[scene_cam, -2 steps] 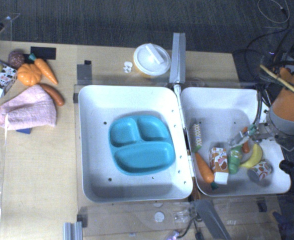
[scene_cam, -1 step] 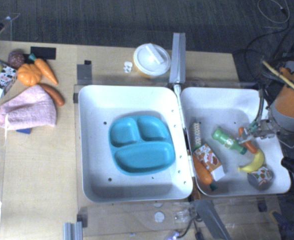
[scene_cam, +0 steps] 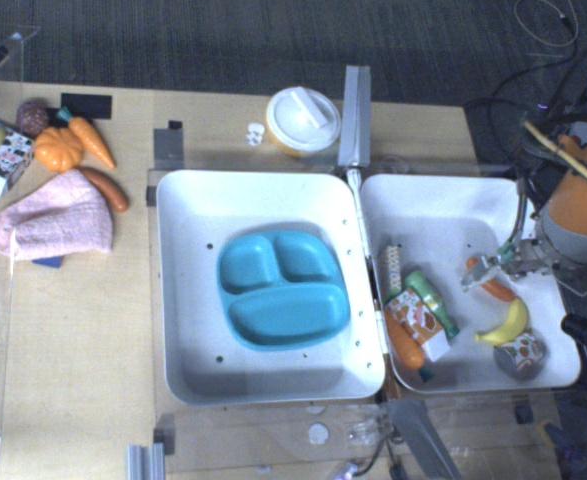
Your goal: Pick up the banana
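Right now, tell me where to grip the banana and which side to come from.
Grip the banana at its thick middle, coming from above with the pincer closing across its narrow width. It lies flat on the right bin floor, curved, with a grey can close below it, so a side approach looks crowded.

Two white bins (scene_cam: 173,268) (scene_cam: 453,193), one blue divided plate (scene_cam: 283,288), one banana (scene_cam: 505,325), two carrots (scene_cam: 93,140) (scene_cam: 405,343), one small pumpkin (scene_cam: 56,148), one pink cloth (scene_cam: 53,218), one sausage (scene_cam: 106,188), one white lidded tub (scene_cam: 304,118).

Dark grey carpet floor (scene_cam: 223,28) behind light wooden bench (scene_cam: 73,348); black cables (scene_cam: 543,18) top right.
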